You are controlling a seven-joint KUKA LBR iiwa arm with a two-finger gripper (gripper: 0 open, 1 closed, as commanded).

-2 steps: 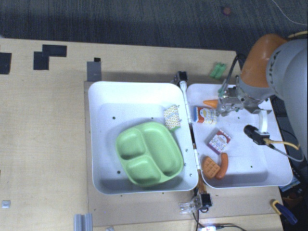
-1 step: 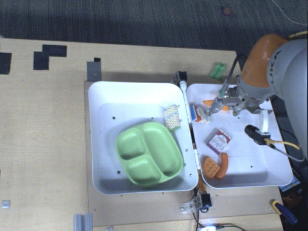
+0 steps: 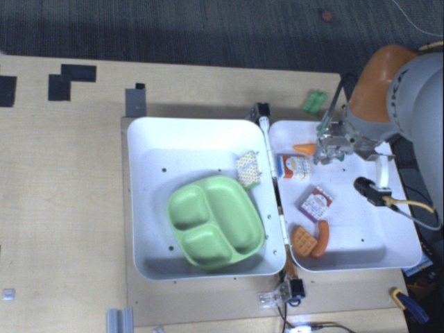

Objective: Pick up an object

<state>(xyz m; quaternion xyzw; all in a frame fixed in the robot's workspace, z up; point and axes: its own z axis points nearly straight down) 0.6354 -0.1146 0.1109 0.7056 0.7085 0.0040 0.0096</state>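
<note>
Though probably light and rigid, likely slippery: small orange carrot [image 3: 303,148], lying far-left in right bin [image 3: 388,248], best pinched across thick middle. Just right of it, gripper [image 3: 330,151]; cannot tell whether open or closed.

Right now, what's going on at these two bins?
The arm's gripper hangs over the far end of the right bin, close to a small carton and a carrot. Nothing shows between its fingers. A packet, waffle and sausage lie nearer. The left bin holds a green tray.
</note>
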